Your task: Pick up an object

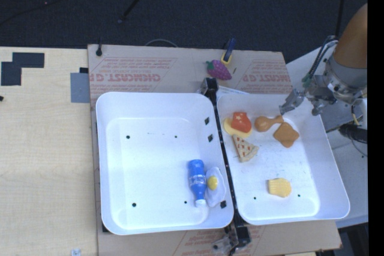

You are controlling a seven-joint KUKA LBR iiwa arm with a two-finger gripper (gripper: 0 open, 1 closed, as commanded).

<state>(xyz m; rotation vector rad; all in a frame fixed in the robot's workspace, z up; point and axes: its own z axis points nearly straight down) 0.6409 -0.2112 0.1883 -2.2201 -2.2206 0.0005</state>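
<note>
Hovering my hand (303, 102) over the right bin's (336, 189) upper right corner, fingers apart, nothing between them. Nearest target: orange drumstick toy (278, 129) just below. Risk: fingers clip the bin wall or nudge it away.

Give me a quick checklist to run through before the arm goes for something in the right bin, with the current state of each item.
1. Gripper is over the right bin, at its far right corner: ok.
2. Nothing is between its fingers yet: ok.
3. Finger opening is wide enough for a grasp: cannot tell.
4. A nearby target exists, the brown drumstick-shaped toy and the brown chunk just below the gripper: ok.
5. Those two are separated for a clean single pick: not ok, they look to be touching.
6. Yellow piece sits alone as a fallback: ok.
</note>
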